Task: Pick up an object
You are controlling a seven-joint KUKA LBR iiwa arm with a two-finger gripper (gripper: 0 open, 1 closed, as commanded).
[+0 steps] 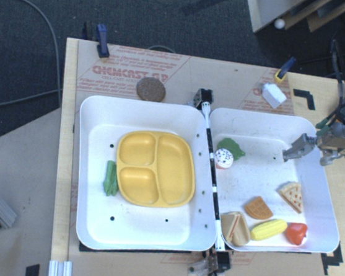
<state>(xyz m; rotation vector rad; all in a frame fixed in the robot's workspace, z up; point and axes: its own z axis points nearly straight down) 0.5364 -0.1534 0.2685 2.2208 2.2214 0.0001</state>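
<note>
The right bin holds a green leafy piece, a white dotted ball, a triangular pizza slice, a brown cookie, a sandwich, a yellow corn cob and a red pepper. My gripper hangs over the bin's upper right part, above the pizza slice. It is open, with nothing between its fingers.
The left bin carries a yellow divided plate with a green pea pod beside it. On the bench behind the bins lie a brown disc and a white block. Blue clamps grip the far edge.
</note>
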